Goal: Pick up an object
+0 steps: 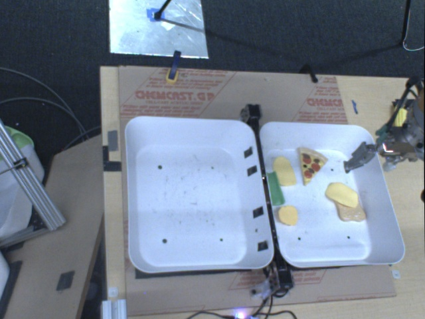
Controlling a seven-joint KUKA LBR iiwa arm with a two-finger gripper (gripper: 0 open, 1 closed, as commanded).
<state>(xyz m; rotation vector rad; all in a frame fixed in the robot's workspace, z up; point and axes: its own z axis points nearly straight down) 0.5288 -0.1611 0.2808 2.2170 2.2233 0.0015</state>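
- While lying flat in the right bin (378,241), five small food pieces, all apart from the pincer (362,157).
- Pizza slice (311,164): upper middle of that bin, point turned down, red dots on top.
- Yellow oblong (285,171): just left of the pizza slice, near the divider.
- Green strip (275,187): along the bin's left wall, below the yellow oblong, touching or nearly touching it.
- Yellow disc (288,215): below the green strip, close to the left wall.
- Yellow oval (341,193): right of centre, resting partly over a tan piece (352,212) at its lower right.
- Pincer: grey, over the right bin's upper right corner, just above and right of the yellow oval; nothing seen between its fingers; open or closed, cannot tell.
- Arm (405,135): reaching in from the right edge, yellow and dark fittings near the wrist.
- Left bin (143,138): white, speckled floor, joined to the right bin by a black clip strip (255,171).
- Bench (199,88): cardboard with red lettering beneath both bins.
- Foil sheet (158,18): on dark carpet above the bench, blue bit on it.
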